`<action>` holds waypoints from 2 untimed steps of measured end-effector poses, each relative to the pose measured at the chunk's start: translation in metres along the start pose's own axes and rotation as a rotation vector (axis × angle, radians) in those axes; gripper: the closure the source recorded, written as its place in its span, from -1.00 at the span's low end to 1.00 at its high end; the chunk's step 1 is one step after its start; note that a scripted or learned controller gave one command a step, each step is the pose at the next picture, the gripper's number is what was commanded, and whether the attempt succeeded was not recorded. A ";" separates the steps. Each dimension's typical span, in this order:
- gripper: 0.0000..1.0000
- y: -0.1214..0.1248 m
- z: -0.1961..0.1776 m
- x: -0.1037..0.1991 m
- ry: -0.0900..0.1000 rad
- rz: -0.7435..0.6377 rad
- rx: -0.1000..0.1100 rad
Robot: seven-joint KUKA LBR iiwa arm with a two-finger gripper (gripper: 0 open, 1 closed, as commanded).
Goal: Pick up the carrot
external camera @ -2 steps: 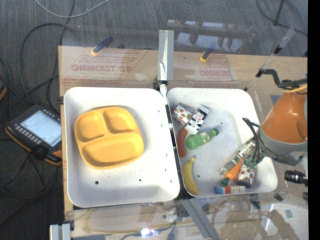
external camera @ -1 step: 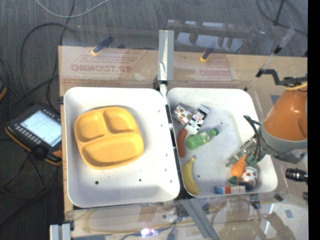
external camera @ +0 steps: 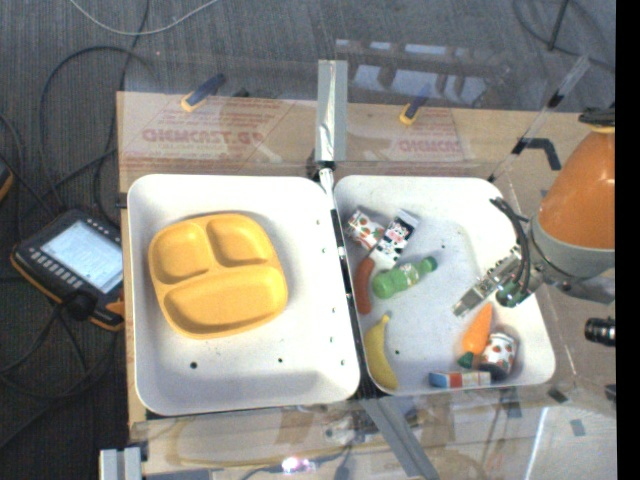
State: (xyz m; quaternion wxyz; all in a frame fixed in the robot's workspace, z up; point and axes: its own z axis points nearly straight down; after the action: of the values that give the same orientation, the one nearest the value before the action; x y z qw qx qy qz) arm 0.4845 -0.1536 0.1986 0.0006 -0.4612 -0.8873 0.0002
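From my remote station I see the carrot [external camera: 478, 328] lying unlifted at five o'clock in the right bin [external camera: 440, 190], the gripper [external camera: 487, 288] poised just above its upper end, grip state impossible to tell, the pickup not yet made.

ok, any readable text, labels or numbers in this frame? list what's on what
None can be read for sure.
Red print under the clear sheet behind the left bin: mirrored and blurred.
Matching red print behind the right bin: blurred.
Handheld screen left of the bench: too small.
Small printed packs in the right bin: pattern only.
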 end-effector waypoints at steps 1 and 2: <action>-1.00 0.000 0.000 0.000 0.001 0.000 0.000; -1.00 -0.028 0.107 -0.043 -0.005 0.023 -0.005</action>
State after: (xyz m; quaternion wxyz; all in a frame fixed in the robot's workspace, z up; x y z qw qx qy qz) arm 0.4860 -0.2044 0.0918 -0.0028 -0.4712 -0.8820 -0.0008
